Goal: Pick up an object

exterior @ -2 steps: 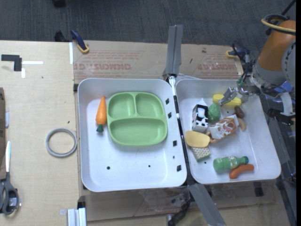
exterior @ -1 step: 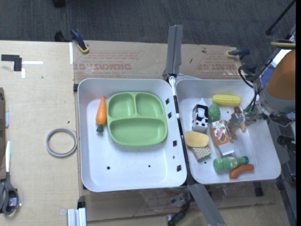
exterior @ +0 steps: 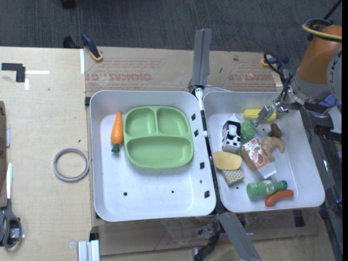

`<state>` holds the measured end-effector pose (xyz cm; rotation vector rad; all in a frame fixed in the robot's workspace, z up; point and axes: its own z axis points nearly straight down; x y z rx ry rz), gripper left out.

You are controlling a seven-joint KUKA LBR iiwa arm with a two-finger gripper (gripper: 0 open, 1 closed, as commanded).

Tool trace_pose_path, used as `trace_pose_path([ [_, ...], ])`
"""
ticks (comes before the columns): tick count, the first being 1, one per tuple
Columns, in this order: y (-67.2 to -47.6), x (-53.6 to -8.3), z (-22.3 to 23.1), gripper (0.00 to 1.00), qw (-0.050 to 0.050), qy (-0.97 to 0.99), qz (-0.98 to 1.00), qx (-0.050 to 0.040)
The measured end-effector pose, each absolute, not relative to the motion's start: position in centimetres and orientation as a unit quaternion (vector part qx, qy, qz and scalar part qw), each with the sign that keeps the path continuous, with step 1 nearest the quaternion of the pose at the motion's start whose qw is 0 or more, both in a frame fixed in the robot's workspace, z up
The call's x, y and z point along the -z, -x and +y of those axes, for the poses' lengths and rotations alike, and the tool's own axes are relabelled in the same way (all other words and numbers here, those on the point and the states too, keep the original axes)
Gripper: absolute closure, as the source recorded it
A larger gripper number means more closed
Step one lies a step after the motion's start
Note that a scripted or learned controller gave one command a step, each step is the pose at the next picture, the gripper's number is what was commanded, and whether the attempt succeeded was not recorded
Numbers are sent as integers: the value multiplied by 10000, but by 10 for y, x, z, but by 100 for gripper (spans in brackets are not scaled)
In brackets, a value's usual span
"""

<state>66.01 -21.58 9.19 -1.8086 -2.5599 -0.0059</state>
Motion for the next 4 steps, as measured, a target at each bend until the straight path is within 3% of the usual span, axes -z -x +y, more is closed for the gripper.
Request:
trace_pose_path([
  [1, -661, -103, -217, 100, -8, 5763, -8173, 8],
  [2, -661, -102, -217, 0, 2, 5760, -8175, 9],
  [3, -617, -105, -148, 0, -7, 5814, -8137, 2],
  [4, -655, -109, -114, 0, -11, 6231, -7821, 0],
])
